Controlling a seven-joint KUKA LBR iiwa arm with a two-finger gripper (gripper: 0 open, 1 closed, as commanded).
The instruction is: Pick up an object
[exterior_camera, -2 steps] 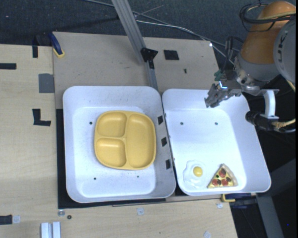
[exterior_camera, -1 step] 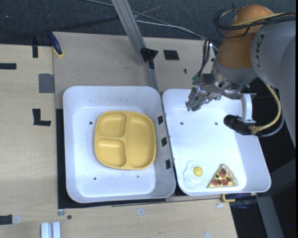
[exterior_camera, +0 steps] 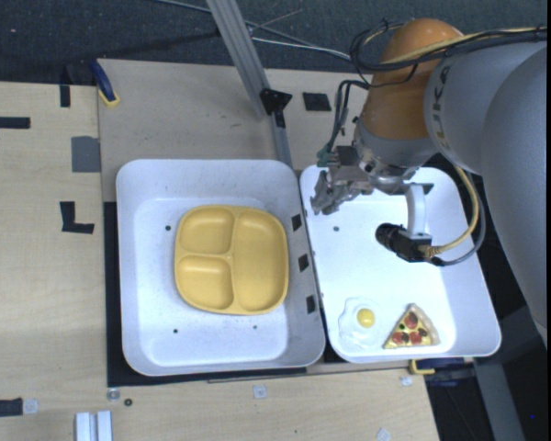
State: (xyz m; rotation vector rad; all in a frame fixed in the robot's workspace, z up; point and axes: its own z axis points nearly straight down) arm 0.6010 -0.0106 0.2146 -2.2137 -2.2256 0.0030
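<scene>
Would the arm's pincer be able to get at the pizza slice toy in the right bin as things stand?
Probably yes. The pincer sits at the far left corner of the right bin; the pizza slice lies uncovered near the front edge, with only a fried egg toy beside it.

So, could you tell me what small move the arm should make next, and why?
Probably swing the claw toward the near end of the right bin. It sits at the bin's far left corner over bare white floor, while the fried egg and pizza slice lie at the near edge. The egg looks closer.
</scene>
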